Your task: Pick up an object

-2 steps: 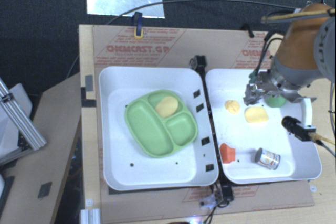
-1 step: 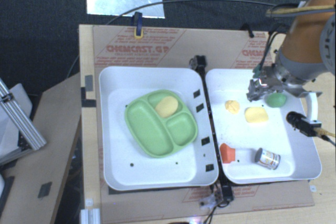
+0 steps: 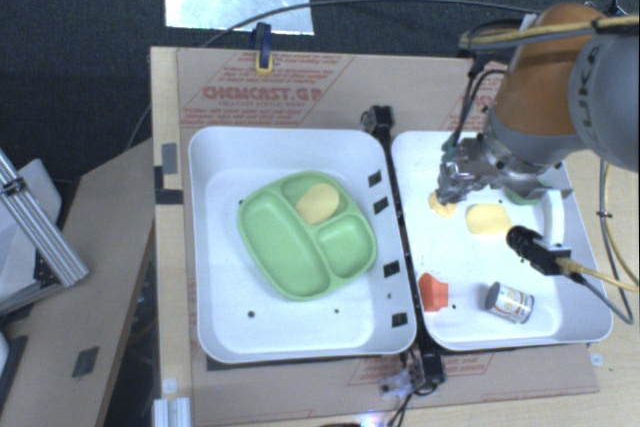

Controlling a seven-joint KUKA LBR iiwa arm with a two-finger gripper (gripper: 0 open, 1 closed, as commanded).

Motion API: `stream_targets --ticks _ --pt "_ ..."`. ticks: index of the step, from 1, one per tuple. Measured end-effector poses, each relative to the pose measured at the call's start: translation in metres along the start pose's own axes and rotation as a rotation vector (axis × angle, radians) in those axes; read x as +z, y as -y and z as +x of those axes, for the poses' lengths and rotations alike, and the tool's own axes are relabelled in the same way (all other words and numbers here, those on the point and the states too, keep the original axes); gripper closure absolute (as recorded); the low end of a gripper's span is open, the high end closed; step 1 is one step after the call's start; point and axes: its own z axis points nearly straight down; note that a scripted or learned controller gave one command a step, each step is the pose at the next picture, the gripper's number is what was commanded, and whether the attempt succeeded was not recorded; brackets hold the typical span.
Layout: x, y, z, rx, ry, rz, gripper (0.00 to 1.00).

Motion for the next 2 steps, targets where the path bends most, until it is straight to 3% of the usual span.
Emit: stream_targets --ticks 2 --pt "-0.013 0.016 0.110 -0.001 0.000 -0.002 1.00"
